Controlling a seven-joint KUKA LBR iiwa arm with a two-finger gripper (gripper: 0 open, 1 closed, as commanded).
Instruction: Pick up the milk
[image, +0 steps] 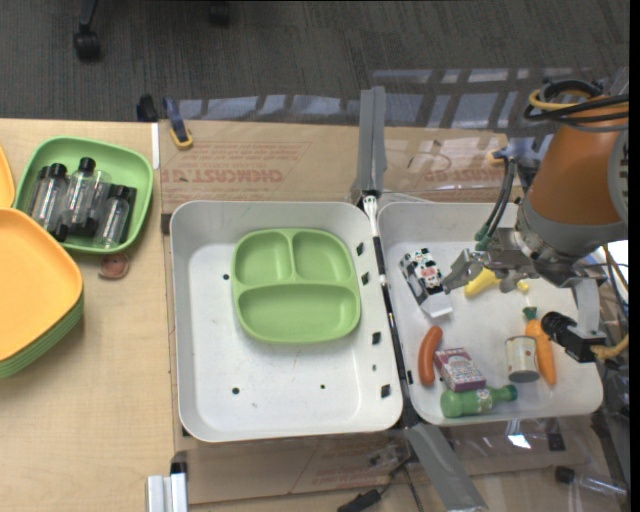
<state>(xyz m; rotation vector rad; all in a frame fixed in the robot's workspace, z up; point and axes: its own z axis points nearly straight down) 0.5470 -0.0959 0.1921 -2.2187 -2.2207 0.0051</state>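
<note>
The milk (422, 272) is a small carton with black and white cow patches. It lies tilted in the upper left part of the right bin (590, 400). My gripper (492, 272) hangs below the orange wrist just to the right of the carton, and does not touch it. Its grey fingers (462, 271) stand open, spread over a yellow banana (481, 284) on the bin floor. Nothing is held between them.
The right bin also holds a red hot dog (430, 355), a pink box (458, 368), a green bottle (478, 400), a can (520, 358) and a carrot (545, 352). A green divided plate (296, 283) sits in the left bin (200, 400). Orange plates and a green tray of bottles (85, 195) are at far left.
</note>
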